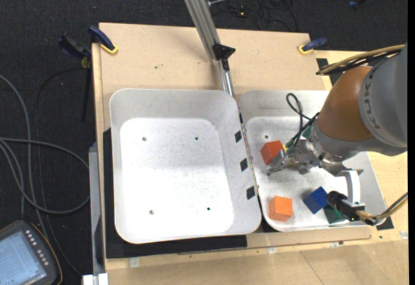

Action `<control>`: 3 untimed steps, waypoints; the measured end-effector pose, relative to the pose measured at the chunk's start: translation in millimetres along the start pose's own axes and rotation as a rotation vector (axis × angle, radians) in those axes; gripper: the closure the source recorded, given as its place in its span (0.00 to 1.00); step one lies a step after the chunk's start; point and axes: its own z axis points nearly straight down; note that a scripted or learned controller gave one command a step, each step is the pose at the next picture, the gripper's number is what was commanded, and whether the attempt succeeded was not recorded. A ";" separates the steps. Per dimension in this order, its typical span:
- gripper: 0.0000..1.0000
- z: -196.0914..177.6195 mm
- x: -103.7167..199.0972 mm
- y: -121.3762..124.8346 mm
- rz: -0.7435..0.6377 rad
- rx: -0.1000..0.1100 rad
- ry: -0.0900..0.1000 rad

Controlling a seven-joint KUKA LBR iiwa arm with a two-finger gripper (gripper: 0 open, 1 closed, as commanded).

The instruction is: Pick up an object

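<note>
My gripper (277, 164): beside the upper orange block (272, 150); I cannot tell its state.
Risk: nudging the block away, closing on nothing.

A tan wooden bench (168, 56) carries 2 shallow white bins side by side, their inner rims touching. The left bin (123, 167) sits near the bench's front edge; the right bin (259, 105) lies just beside it. 2 blue-and-yellow clamps (104, 40) grip the bench's far corners.

green object (335, 215) partly hidden
</note>
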 end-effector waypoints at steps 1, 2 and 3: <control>1.00 -11.3 -0.4 0.7 0.001 -0.003 0.000; 1.00 -59.6 -7.5 8.5 -0.002 -0.007 -0.002; 1.00 -122.8 -10.7 13.2 -0.004 -0.010 -0.002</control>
